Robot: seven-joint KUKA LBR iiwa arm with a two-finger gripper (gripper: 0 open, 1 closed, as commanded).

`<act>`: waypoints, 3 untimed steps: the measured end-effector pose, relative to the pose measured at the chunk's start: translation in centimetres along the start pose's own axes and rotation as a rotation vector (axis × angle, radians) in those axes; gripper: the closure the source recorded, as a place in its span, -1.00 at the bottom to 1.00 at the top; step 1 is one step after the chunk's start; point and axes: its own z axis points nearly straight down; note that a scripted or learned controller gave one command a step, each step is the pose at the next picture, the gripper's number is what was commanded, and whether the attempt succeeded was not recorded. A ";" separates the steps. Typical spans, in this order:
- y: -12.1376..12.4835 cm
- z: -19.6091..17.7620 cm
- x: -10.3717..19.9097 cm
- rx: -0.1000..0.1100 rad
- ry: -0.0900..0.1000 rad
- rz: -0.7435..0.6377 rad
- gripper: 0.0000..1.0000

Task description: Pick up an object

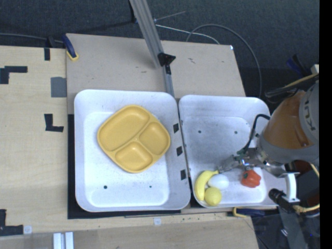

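the grey arm with the orange band point(290, 126) reaches in from the right and is lowered into the right shallow white bin point(218, 110), so that its two-finger gripper point(239, 162) sits low over the bin's near half, where the loose items are gathered. whether the gripper is released or clenched cannot be told here (the wrist and cabling cover the working end), and nothing is visibly held by it. the candidate objects lie close together: a small red rounded object point(251, 178) just beside the gripper on its near right, a white egg-shaped object point(219, 181) just beside it on the near left, a curved yellow banana-shaped object point(203, 181) touching the white one, and a round yellow lemon-like object point(212, 195) against the bin's near wall. this clustering leaves little room around any single item, so a descent is judged likely to nudge a neighbour. the left shallow white bin point(88, 139) carries a yellow three-compartment plastic tray point(134, 138), lying flat and turned at an angle, well apart from the gripper. the pick is judged not yet made.
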 end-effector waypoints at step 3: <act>0.1 -13.3 1.0 -0.005 0.000 -0.002 1.00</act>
